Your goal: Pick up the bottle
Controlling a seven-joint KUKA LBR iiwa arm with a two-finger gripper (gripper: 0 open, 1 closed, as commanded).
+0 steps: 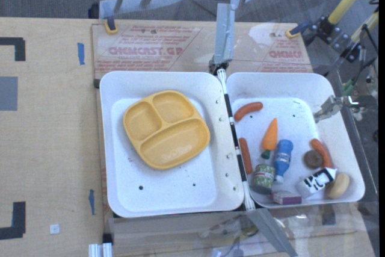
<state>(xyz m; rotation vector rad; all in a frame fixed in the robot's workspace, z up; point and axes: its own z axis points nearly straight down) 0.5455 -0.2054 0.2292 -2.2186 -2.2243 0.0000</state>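
One blue bottle beside one carrot, three sausages — one yellow plate, hand state unclear.

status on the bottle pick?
Done: nothing that shows; the bottle lies in the right bin among the toy food, beside the carrot. In hand: the gripper sits at that bin's right rim, well apart from the bottle. Left: reach across, grasp, lift.

My bottle is crowded: carrot just above it, green can touching its left side, brown disc near its right. Open floor lies in the right bin's upper middle, below the sausage.
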